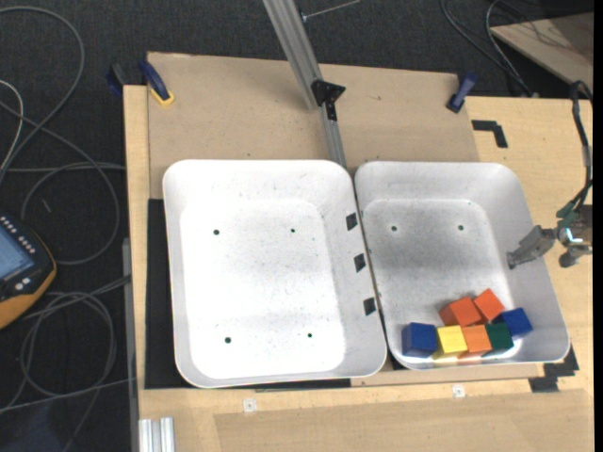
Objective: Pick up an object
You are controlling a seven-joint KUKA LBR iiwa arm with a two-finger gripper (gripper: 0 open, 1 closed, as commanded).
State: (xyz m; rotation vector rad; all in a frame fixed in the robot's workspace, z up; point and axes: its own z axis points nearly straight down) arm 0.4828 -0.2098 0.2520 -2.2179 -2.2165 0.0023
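Several small coloured blocks lie bunched in the near right corner of the right bin [424,196]: a blue block [420,337], a yellow block [451,339], two orange blocks [488,303] behind them, a green one [499,335] and another blue one [516,322]. My gripper [549,250] hangs over the right bin's right rim, above and to the right of the pile. It is open, its fingers spread apart with nothing between them. One grey finger [528,247] points toward the bin's middle.
The left bin [254,252] sits beside the right one, joined by black clips [358,262]. A metal pole [300,45] slants across the back of the wooden bench. Blue clamps [157,81] hold the board's far corners. Cables and a handheld pendant [19,262] lie on the floor at left.
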